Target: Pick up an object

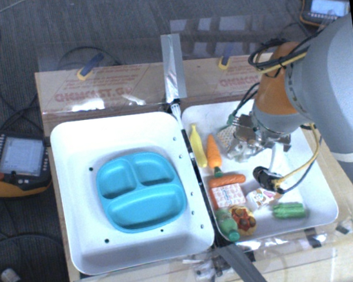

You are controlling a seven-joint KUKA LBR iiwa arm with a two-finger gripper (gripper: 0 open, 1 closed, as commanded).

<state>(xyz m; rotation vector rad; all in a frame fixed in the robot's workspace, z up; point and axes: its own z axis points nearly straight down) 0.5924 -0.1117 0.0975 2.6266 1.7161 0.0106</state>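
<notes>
From the camera view, you have the arm (pixel 274 94) reaching in from the right, with the tool (pixel 245 139) low over the upper part of the right bin (pixel 325 204). Whether the tool is open or closed you cannot tell from here; the wrist body and cables hide that end of it, and nothing can be seen gripped.

The candidates all lie along the right bin's left side. A yellow banana (pixel 196 145) lies against the dividing wall, with an orange carrot (pixel 212 151) just beside it. Below them sit an orange sausage-like piece (pixel 226 179), a red-and-white packet (pixel 227 196) and a heap of small toy food (pixel 237 221). A green cucumber-like piece (pixel 288 210) lies apart, near the bin's lower right corner. The left bin (pixel 73 145) holds a blue divided plate (pixel 142 189).

The carrot looks like your nearest target, just left of the tool. Judged from this, you do best to centre over its middle, turn the wrist so the closing direction crosses its narrow width, and descend straight. Watch the banana: it lies close enough to be nudged or caught together. The cucumber-like piece, standing clear, is probably the safer pick.
</notes>
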